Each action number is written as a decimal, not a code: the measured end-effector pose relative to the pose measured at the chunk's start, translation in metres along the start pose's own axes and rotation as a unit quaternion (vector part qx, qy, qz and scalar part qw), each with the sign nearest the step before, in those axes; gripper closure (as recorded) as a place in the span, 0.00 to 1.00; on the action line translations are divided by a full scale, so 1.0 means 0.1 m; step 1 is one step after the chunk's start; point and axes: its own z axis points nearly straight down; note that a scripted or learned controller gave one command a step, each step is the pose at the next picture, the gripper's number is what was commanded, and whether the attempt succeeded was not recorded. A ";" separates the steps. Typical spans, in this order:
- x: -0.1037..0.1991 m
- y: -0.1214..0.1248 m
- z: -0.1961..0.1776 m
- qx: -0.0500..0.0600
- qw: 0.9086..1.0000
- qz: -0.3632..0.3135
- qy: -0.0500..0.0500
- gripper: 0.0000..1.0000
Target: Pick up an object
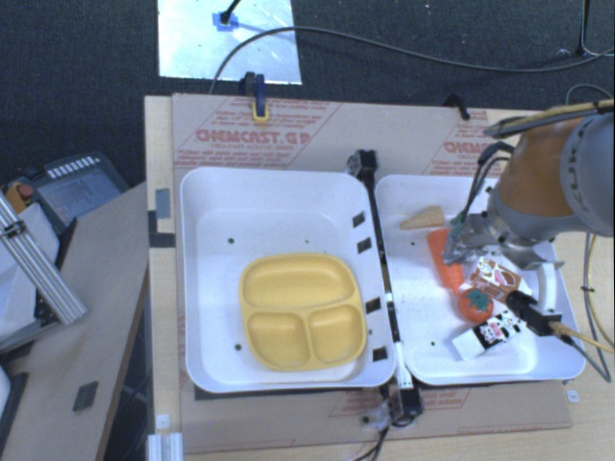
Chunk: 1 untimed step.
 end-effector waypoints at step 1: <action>0.04 0.05 -0.62 0.011 1.000 -0.002 0.003 1.00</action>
